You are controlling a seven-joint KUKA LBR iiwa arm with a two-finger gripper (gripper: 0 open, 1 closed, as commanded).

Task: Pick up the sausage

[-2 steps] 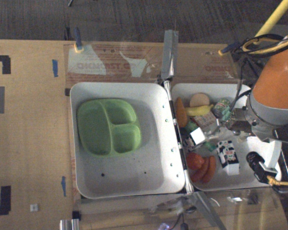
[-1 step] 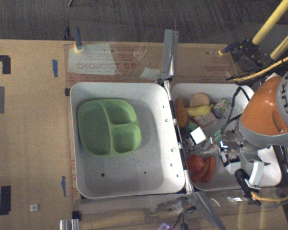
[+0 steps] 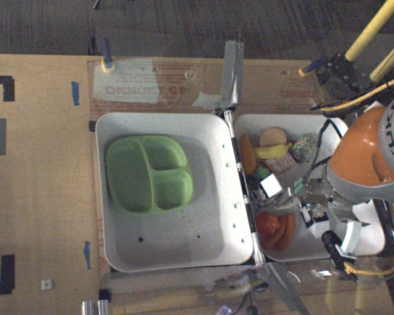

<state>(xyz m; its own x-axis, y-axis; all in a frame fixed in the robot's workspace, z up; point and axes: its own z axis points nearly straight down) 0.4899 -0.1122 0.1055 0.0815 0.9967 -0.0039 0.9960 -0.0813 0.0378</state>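
Observation:
The sausage (image 3: 289, 232), a reddish-brown curved piece, lies at the front left of the right bin (image 3: 368, 241), right beside a red round tomato-like item (image 3: 268, 224). My gripper (image 3: 287, 201) hangs just above and behind these two, over the left half of that bin. The grey arm with its orange band (image 3: 364, 156) reaches in from the right. Nothing is visibly lifted with the gripper.
Behind the gripper lie a white cube (image 3: 270, 185), a small box (image 3: 283, 164), a banana (image 3: 273, 151), a round beige item (image 3: 273, 136), a can (image 3: 304, 147) and an orange elongated piece (image 3: 247, 153). The left bin (image 3: 184, 248) holds a green divided plate (image 3: 150, 173).

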